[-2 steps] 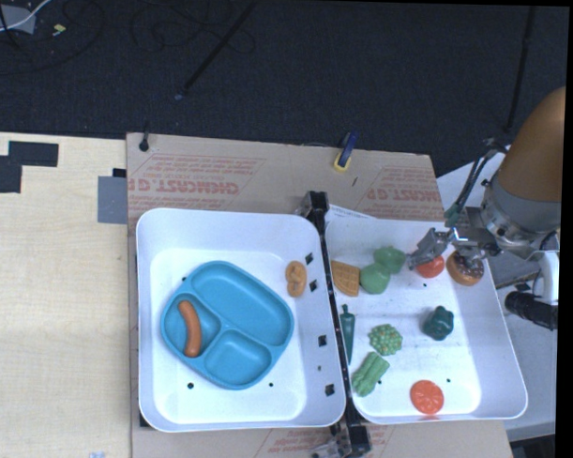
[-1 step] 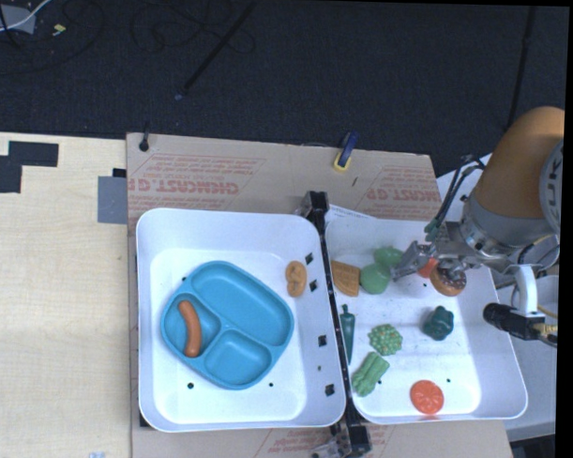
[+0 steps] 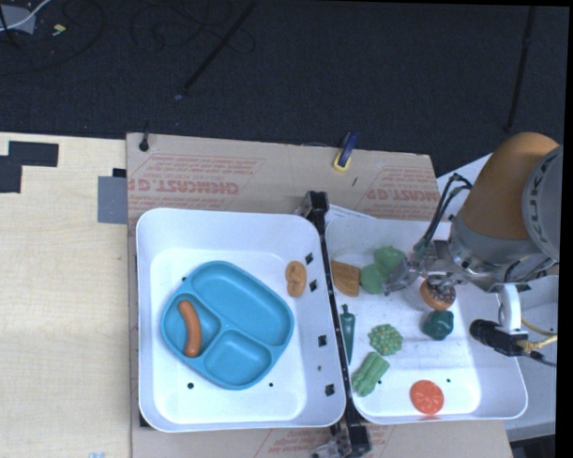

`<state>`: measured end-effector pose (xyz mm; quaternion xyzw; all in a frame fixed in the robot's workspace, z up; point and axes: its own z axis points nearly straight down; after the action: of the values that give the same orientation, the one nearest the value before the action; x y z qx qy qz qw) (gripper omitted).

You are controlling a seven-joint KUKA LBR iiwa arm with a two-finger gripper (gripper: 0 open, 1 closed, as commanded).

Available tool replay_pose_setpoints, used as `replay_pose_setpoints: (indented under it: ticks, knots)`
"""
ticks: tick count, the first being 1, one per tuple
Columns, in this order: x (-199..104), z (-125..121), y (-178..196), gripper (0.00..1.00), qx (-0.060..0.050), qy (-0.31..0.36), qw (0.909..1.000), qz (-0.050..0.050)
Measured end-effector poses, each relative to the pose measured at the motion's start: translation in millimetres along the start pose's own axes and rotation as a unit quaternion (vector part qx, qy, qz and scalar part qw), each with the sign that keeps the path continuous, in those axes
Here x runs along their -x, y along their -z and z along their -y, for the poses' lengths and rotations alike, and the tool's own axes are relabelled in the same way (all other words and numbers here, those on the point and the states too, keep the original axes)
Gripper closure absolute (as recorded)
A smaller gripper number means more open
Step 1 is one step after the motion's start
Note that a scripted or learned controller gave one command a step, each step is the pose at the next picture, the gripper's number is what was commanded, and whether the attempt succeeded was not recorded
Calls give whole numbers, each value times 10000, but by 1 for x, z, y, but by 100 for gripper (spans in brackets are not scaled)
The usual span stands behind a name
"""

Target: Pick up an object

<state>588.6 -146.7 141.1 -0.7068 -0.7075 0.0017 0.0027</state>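
My gripper (image 3: 412, 275) is low over the right bin (image 3: 487, 409), near its back middle. Just to its left lie a light green piece (image 3: 391, 259) and another green piece (image 3: 372, 279). An orange-brown round item (image 3: 438, 294) sits right beside the gripper on its right, with a dark teal item (image 3: 439, 324) just in front of that. The view shows nothing between the gripper's fingertips.
The right bin also holds a brown block (image 3: 346, 275), a dark green pepper (image 3: 347, 322), a knobbly green ball (image 3: 386, 339), a long green piece (image 3: 369, 373) and a red tomato (image 3: 427, 396). The left bin (image 3: 164, 238) holds a blue tray (image 3: 255, 316) with a sausage (image 3: 190, 327), and a tan piece (image 3: 296, 277).
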Motion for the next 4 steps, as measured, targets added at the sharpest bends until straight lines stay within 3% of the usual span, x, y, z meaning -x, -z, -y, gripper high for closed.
replay_pose_setpoints:
  ticks: [1, 2, 4]
  knots:
    - [-3, -1, -53, 0, 15, 2, 10000, -1]
    - [1, -2, -39, 100, 49, -16, 10000, 32]
    - [-4, 3, 54, 100, 42, -6, 10000, 7]
